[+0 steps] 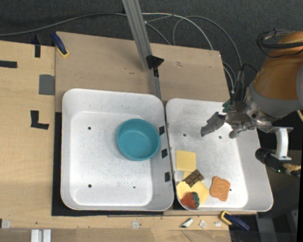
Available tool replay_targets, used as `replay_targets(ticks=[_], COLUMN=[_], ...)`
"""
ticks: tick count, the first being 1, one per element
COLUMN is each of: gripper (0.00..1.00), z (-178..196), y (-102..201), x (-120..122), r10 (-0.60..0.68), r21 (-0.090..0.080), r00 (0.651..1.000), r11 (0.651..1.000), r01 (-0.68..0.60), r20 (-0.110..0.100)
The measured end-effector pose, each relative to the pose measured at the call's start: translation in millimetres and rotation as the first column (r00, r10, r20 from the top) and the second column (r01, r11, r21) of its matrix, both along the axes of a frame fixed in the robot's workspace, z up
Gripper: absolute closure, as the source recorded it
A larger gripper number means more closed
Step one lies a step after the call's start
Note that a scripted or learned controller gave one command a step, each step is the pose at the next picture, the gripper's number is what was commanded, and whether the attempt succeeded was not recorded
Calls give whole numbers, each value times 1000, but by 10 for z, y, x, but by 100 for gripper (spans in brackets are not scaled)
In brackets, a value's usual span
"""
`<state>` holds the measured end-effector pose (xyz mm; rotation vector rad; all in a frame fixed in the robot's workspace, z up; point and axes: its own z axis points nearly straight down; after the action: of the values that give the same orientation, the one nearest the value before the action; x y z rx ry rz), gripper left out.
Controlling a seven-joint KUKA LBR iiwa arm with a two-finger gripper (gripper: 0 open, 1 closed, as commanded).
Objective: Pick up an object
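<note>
My gripper [223, 129] hangs over the upper part of the right bin [252, 166], fingers spread apart and open, nothing between them. Below it in that bin lie a pale yellow square block [185, 160], a small brown piece [192, 177], a yellow round piece [200, 190] with a red and green item [190, 199] on it, and an orange ridged piece [219, 188]. They cluster near the bin's front left corner. A teal bowl [137, 138] sits upright in the left bin [82, 154].
A grey metal pole [140, 26] slants down from the top to the gap between the bins. Cables [199, 28] loop across the back of the bench. Blue and yellow clamps [59, 44] hold the board's corners.
</note>
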<state>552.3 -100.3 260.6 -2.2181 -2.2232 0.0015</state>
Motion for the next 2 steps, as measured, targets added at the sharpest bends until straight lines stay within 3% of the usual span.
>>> replay_targets(ticks=[1, 2], gripper=[0, 0], z=[0, -539], y=[-2, -38], x=[0, 84], r10=[0, -1], r21=[0, -1], r00=[1000, 1000], r11=[1000, 1000], r01=[0, 1], r20=[0, -5])
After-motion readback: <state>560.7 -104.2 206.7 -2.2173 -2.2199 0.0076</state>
